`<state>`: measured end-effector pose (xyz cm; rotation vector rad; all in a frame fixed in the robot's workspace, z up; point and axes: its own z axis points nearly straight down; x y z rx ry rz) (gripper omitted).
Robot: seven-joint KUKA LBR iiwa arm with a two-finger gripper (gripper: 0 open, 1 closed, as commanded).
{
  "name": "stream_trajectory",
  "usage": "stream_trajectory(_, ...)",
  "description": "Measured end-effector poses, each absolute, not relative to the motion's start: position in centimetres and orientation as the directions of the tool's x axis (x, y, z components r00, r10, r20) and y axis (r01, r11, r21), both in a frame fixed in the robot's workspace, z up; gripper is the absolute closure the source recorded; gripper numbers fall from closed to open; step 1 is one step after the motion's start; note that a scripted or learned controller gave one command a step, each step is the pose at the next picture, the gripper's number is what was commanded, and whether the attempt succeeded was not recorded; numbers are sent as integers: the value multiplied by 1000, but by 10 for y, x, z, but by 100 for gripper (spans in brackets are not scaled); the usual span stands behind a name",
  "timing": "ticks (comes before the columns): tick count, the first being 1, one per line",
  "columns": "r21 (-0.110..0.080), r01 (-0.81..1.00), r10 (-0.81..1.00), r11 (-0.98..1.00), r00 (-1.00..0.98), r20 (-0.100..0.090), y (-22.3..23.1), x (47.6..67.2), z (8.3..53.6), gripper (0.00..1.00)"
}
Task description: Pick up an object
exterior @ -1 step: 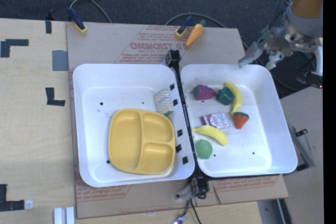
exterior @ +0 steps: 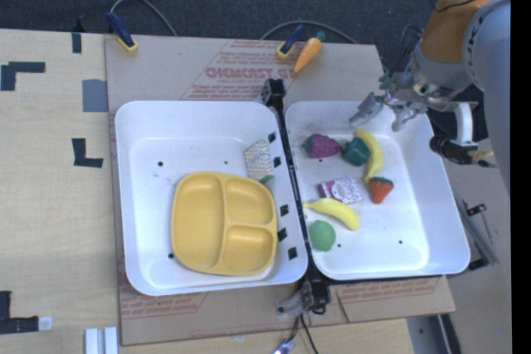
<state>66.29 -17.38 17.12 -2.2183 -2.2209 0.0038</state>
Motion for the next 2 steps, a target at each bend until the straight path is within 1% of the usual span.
stream_trajectory(1, 3, 1000, 1000, 2, -2, -2, -185, 668, 87, 0)
stream_trajectory(2, 5, 1000, 1000, 4, -4, -6, -185, 668, 97, 100)
